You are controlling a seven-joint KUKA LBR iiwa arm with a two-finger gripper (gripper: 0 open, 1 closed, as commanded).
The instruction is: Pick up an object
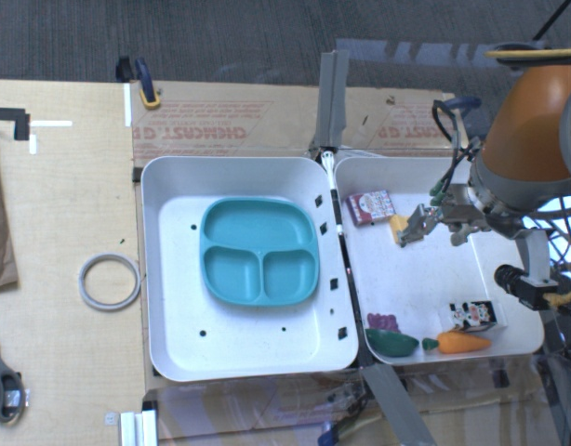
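My gripper (440,229) hangs over the upper middle of the right bin (434,277), open, with bare bin floor between its two fingers. A small yellow piece (397,223) lies just left of the left finger (417,227), and I cannot tell whether they touch. A maroon packet (370,206) lies a little farther left, near the bin's back corner. Along the front edge sit purple grapes (382,322), a green item (392,344), an orange carrot (462,343) and a small black-and-white box (473,315).
The left bin (169,268) holds a teal divided plate (260,251). A divider wall (337,240) separates the two bins. On the wooden bench to the left lie a tape ring (110,281) and scissors (2,393).
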